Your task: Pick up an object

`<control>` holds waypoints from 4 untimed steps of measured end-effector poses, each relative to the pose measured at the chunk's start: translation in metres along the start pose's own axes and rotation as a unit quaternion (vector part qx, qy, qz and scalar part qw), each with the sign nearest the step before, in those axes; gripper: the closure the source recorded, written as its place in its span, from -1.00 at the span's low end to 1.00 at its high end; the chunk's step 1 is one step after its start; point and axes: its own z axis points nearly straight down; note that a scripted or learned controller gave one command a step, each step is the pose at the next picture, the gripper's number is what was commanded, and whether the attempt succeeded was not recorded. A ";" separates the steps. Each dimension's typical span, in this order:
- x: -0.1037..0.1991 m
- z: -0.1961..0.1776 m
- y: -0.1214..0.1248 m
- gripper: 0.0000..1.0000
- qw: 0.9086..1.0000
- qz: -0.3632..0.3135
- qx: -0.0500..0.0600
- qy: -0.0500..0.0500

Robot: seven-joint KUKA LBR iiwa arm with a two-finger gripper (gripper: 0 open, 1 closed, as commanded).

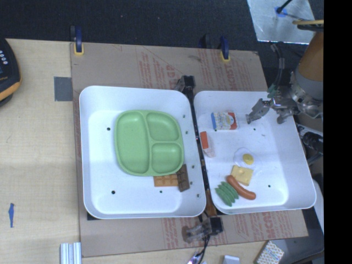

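Edge of the frame cuts off most of my arm; my gripper (269, 113) hangs spread and holding nothing over the right bin's (291, 169) far end. Near it lies a small white carton (224, 120) with blue and red print, its lettering too small to read, its long axis running left to right across the bin.

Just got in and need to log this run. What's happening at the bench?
The robot arm reaches in over the right bin, its gripper at the far side, with nothing between its fingers. Beside it lies a small carton; nearer the front are a toy egg, cheese, a sausage and green beans. The left bin holds a green divided plate.
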 end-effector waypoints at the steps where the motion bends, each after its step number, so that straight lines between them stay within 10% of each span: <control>1: -0.008 0.122 -0.039 -1.00 1.000 0.000 0.006 0.001; 2: -0.017 0.115 -0.079 -1.00 1.000 0.000 0.002 0.001; 3: -0.014 0.114 -0.031 -1.00 1.000 -0.001 -0.003 0.000; 4: 0.004 0.115 -0.069 -1.00 1.000 0.001 0.002 0.001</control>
